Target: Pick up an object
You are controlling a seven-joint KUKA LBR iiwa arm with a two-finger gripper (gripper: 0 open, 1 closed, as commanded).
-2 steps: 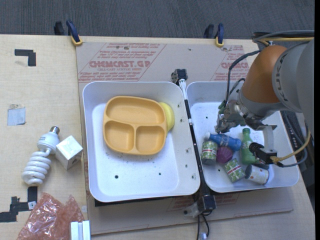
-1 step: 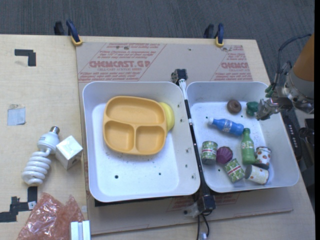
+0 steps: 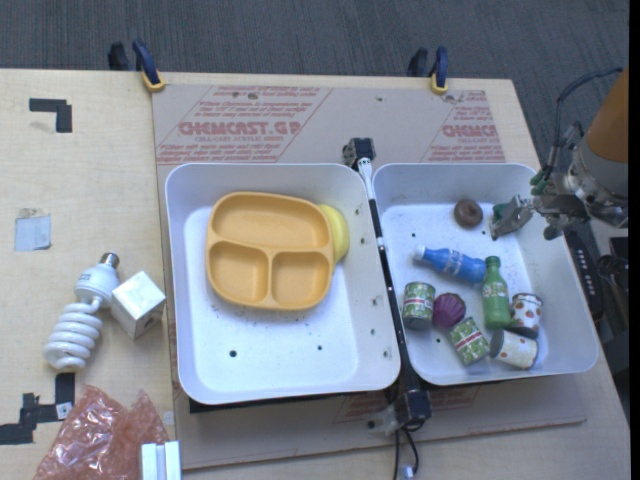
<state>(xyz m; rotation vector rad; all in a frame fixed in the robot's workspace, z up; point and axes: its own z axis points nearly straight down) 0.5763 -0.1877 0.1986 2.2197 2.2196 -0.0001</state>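
Observation:
The right bin [image 3: 560,353] holds a brown round piece [image 3: 468,212], a blue bottle [image 3: 452,262] lying on its side, a green bottle [image 3: 495,291], a purple item [image 3: 449,310], three small cans [image 3: 418,305] and a white cup [image 3: 515,348]. My gripper [image 3: 528,220] hangs over the bin's far right corner, just right of the brown piece. Its fingers are spread open with nothing between them. In the left bin [image 3: 290,368] lies a yellow divided plate [image 3: 270,250] with a yellow item [image 3: 339,233] at its right edge.
Left of the bins, a spiral light bulb [image 3: 80,313], a white cube [image 3: 138,302] and a red mesh bag [image 3: 95,438] lie on the bench. Blue-and-yellow clamps [image 3: 148,65] hold the board's far edge. Cables run along the right side.

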